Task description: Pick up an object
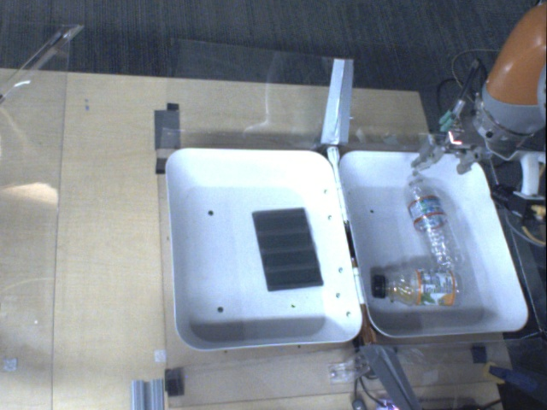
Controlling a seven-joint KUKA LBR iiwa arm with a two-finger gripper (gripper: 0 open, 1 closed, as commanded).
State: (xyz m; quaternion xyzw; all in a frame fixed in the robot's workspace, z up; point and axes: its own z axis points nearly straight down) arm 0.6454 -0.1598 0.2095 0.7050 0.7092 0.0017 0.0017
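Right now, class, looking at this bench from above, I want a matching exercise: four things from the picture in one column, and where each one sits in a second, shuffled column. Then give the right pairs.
Column one:
1. black ridged block
2. clear water bottle
3. bottle with the orange label
4. pincer

Column two:
A. near end of the right bin, lying on its side, black cap pointing left
B. middle of the left bin
C. over the right bin's far right corner
D. lying lengthwise in the right bin, far half

Pairs: 1-B, 2-D, 3-A, 4-C
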